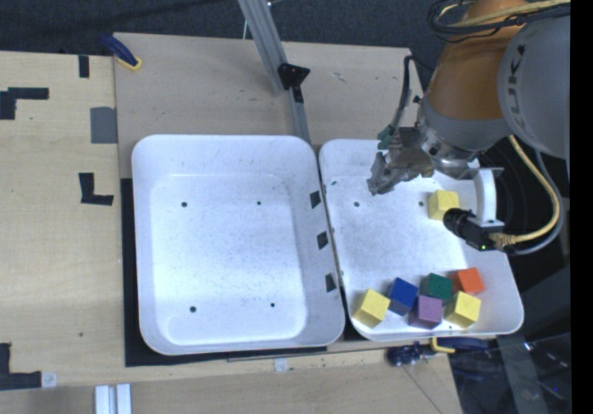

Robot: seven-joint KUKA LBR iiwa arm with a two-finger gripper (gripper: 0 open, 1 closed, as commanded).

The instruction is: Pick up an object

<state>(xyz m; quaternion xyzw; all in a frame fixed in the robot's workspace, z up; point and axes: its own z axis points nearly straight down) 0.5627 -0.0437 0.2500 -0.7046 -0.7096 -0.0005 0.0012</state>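
Observation:
My gripper hangs over the upper left part of the right bin, pointing down and to the left. Nothing shows between its fingers. A yellow block lies just to its right, near the wrist. Along the bin's front edge sits a cluster of blocks: yellow, blue, purple, green, orange and another yellow.
The left bin lies beside the right one, sharing a middle rim. A slanted metal pole crosses the bench behind the bins. Cables loop off the wrist to the right.

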